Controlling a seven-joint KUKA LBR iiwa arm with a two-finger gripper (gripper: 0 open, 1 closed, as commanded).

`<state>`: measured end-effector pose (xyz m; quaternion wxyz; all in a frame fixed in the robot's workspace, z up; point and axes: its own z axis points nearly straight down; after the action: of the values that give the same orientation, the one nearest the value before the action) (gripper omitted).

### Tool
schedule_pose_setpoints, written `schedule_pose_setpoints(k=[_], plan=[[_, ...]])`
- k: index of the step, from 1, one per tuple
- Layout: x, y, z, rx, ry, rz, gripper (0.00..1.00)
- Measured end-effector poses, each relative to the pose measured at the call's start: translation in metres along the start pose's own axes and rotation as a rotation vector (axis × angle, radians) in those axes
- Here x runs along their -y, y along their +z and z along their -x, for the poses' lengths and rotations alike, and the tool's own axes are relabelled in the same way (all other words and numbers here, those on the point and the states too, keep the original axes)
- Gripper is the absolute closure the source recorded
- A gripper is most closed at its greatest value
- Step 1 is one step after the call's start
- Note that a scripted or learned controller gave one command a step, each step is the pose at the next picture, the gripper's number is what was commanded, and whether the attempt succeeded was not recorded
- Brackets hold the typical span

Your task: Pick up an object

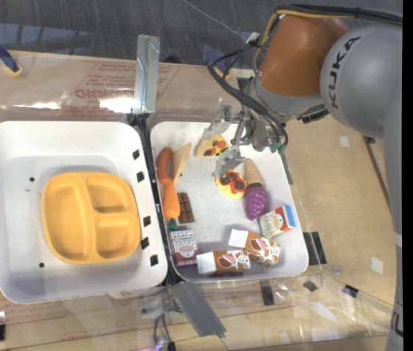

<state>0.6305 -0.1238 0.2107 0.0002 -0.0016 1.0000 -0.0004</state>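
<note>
Nearest your camera lay the brown carton point(224, 261), at the right bin's point(297, 218) front wall. From your left: the yellow divided tray point(89, 216) sat in the left bin point(5, 196); the carrot point(169, 194) lay along the right bin's left wall beside the chocolate bar point(185, 208). The gripper point(229, 167) hung just over the yellow toy point(231, 186), purple grapes point(256, 201) beside it. You couldn't tell whether its hand was apart or together.
</note>
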Motion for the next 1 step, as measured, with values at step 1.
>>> schedule_pose_setpoints(k=[1], plan=[[0.0562, 0.1092, -0.1094, -0.005, -0.137, 0.002, 0.00]])
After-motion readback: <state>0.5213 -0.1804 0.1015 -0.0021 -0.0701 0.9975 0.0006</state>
